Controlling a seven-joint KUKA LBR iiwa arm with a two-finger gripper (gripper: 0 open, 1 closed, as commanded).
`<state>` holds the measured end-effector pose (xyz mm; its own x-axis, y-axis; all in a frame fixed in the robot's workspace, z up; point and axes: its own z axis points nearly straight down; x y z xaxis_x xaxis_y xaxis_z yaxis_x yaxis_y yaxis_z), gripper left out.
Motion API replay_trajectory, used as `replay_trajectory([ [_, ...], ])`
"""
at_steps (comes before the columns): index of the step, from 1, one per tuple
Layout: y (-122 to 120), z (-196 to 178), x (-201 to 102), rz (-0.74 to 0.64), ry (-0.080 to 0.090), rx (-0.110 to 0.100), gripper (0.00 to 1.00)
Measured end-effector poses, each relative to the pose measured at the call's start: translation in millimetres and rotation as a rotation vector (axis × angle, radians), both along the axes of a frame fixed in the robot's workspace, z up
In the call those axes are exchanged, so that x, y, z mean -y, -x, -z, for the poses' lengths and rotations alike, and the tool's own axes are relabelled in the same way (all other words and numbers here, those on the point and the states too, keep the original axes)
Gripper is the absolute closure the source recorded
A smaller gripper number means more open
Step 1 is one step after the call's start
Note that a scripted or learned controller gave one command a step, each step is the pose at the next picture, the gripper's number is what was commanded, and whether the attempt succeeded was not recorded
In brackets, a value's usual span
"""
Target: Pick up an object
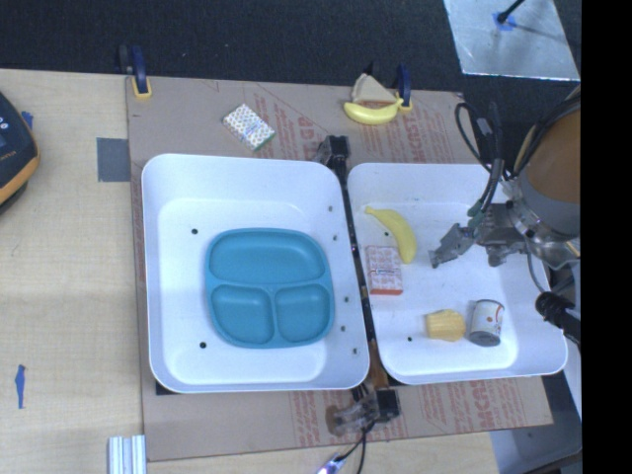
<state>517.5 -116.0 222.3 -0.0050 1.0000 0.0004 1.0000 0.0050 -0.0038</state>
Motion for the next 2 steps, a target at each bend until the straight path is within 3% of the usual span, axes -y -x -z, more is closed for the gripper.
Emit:
replay_trajectory([
  [1,-75,31,-51,-0.001,0.002,0.001,0.0],
  [2,-88,132,-12,0.001,0.002,-0.002,0.0],
])
